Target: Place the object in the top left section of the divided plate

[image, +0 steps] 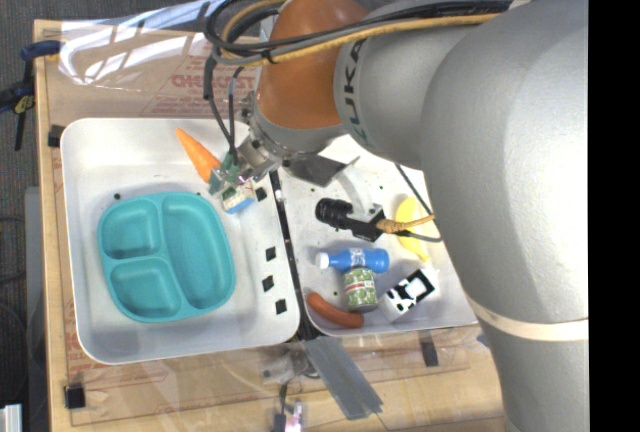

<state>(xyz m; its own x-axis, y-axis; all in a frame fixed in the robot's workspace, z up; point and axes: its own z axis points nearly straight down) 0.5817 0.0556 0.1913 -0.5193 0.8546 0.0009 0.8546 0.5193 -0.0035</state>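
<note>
A dark carpeted floor surrounds the wooden bench [50, 340], which carries two shallow white bins side by side, the left bin [80, 320] holding a teal divided plate [165, 258] and the right bin [450, 315] a scatter of small items. The likely task object is the orange carrot [197, 153], lying on the left bin's floor just beyond the plate's far edge, apart from the plate and close beside the gripper [236, 182]. It looks like a toy carrot, so I judge it light, stiff and somewhat slick, with a taper that could squirt out of a pinch near the tip; the thicker end, or the middle across its width, seems the safer hold. Its long axis runs diagonally, the narrow tip pointing up and left toward the bin's far corner and the thick end down and right toward the gripper. The jaws sit low by the bins' shared wall, and whether they stand wide or narrow I cannot tell. A small bottle [358, 272], a red sausage-like piece [335, 312] and a yellow item [410, 216] lie in the right bin.
</note>
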